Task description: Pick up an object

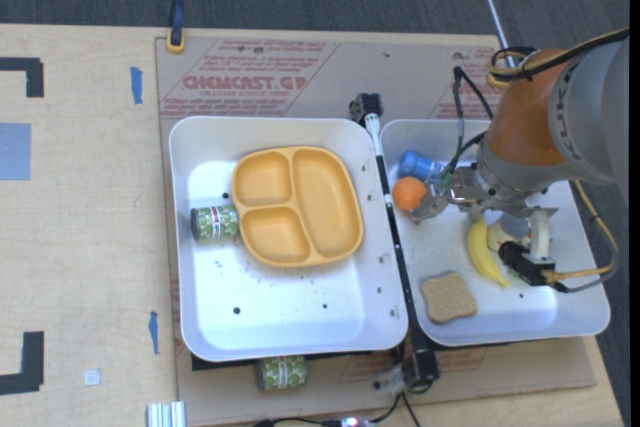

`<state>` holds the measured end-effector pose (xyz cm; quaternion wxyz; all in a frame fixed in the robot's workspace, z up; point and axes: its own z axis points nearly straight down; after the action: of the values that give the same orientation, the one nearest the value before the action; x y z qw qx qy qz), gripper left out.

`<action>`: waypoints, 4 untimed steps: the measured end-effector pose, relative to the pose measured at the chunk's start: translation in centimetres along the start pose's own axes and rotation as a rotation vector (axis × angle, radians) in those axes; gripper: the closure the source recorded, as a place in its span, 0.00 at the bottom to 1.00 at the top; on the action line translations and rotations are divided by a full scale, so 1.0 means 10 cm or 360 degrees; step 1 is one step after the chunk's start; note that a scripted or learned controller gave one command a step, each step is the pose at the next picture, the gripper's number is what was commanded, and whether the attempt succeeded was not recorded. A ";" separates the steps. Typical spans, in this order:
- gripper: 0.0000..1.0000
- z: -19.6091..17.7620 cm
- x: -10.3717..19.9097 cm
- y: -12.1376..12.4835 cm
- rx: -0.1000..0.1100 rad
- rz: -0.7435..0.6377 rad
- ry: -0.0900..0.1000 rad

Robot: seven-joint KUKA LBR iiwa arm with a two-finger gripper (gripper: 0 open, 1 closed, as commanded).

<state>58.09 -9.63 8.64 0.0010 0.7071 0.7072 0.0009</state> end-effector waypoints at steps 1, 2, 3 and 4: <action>0.00 0.00 0.01 -0.47 -0.0002 0.0000 0.0000; 1.00 -0.11 0.00 -0.45 -0.0012 0.0002 -0.0003; 1.00 -1.14 -0.51 -1.00 0.0000 0.0002 -0.0002; 1.00 -1.18 0.05 -0.47 0.0000 -0.0002 0.0000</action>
<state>53.32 -9.10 20.45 0.0010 0.7066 0.7076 0.0008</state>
